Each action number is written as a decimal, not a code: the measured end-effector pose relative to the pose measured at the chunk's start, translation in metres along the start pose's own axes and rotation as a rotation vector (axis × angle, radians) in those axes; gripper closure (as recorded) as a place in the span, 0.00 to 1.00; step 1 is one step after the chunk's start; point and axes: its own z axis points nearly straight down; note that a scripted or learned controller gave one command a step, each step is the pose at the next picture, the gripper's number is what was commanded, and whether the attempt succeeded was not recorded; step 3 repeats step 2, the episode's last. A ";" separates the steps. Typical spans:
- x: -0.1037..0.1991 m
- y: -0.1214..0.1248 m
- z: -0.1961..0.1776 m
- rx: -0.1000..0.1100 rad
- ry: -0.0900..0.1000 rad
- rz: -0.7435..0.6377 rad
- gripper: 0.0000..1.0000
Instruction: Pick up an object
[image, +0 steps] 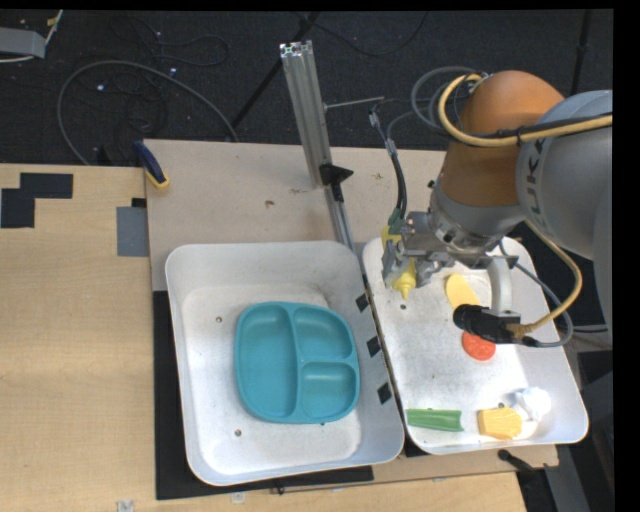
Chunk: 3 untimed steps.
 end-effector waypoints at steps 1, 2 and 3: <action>0.045 0.008 0.013 0.000 -0.001 0.001 1.00; 0.087 0.016 0.011 -0.003 -0.002 0.001 1.00; 0.087 0.016 0.011 -0.003 -0.002 0.001 1.00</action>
